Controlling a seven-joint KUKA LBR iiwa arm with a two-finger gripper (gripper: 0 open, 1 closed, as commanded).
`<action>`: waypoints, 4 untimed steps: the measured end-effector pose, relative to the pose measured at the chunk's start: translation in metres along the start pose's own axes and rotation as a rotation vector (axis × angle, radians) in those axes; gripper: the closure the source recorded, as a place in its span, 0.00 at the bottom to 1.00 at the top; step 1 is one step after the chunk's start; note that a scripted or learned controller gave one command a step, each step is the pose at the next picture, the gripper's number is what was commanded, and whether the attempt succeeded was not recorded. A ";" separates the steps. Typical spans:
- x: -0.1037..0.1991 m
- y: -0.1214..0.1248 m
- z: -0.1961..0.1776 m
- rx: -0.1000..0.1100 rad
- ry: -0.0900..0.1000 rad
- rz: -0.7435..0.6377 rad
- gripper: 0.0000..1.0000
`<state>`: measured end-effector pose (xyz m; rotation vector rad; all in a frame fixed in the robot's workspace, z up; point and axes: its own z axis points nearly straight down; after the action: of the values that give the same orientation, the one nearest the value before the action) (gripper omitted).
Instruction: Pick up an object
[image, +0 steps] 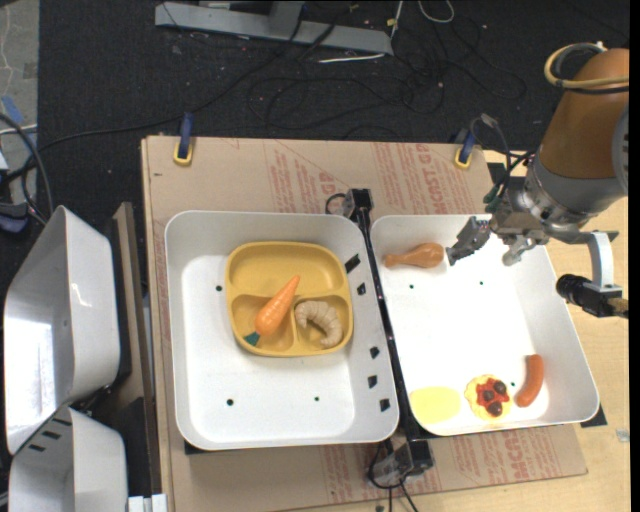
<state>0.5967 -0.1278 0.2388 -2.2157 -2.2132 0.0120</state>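
My open gripper (488, 243) hangs upper right over white bins (280, 425) on cardboard (300, 170) with unreadable red print, black floor around.

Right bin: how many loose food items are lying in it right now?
4. A drumstick at the far left by the hand, then a yellow disc, a pizza slice and a sausage along the right bin's near edge. None appear hidden.
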 end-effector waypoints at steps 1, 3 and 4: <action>0.000 0.002 -0.007 -0.012 -0.002 -0.002 0.00; 0.008 0.004 0.114 -0.007 -0.001 -0.003 0.00; 0.008 0.004 0.149 -0.009 -0.001 0.000 0.00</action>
<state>0.5984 -0.1191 0.0903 -2.2209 -2.2182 0.0032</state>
